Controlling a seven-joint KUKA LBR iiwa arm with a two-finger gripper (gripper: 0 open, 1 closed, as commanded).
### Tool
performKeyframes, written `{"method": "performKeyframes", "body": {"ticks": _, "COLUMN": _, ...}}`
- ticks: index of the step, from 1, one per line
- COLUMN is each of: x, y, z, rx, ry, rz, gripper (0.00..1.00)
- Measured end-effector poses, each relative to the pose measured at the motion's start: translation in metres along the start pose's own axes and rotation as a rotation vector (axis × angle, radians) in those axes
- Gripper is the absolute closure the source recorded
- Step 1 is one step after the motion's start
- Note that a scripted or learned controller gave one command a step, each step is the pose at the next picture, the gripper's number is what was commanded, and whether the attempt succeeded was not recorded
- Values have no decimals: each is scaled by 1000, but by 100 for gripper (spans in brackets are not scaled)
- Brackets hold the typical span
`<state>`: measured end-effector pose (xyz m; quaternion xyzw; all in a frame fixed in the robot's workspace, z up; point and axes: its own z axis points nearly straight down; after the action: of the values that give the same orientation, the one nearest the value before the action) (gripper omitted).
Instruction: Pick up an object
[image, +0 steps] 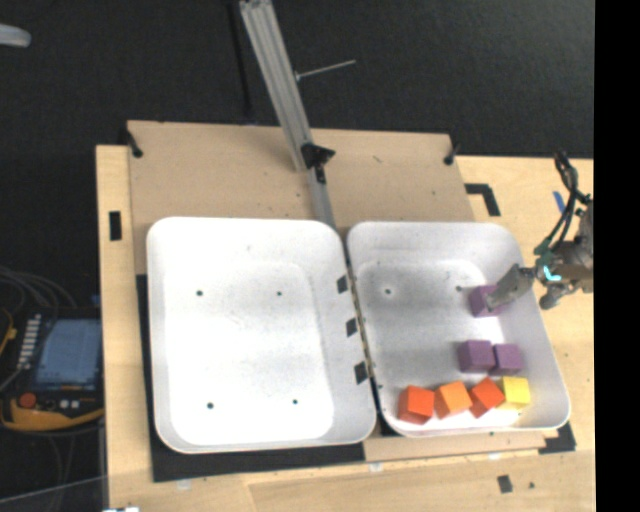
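Robot body at the right edge, small and partly cut off. Pincer (503, 288): dull grey, a narrow tapered finger (508, 284) in the same grey, surface matt, no markings legible. Behind it a darker grey-brown wrist block (572, 266), boxy, details blurred. A small cyan-teal spot (548, 272) shows on the block's near face. Thin dark cables (568, 205) loop above the wrist, one with a greenish tint, curving upward in loose arcs. Screws and labels too small to tell.

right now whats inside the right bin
In the right bin: three purple blocks, three orange blocks, one yellow block. The pincer partly covers the upper purple block.
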<state>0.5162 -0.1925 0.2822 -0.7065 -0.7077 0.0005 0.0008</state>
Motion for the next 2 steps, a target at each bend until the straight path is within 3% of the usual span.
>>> {"method": "performKeyframes", "body": {"ticks": 1, "x": 0, "y": 1, "z": -2, "rx": -4, "ry": -1, "rz": 0, "gripper": 0}}
{"method": "performKeyframes", "body": {"ticks": 2, "x": 5, "y": 4, "z": 59, "rx": 3, "ry": 0, "rz": 3, "gripper": 0}}
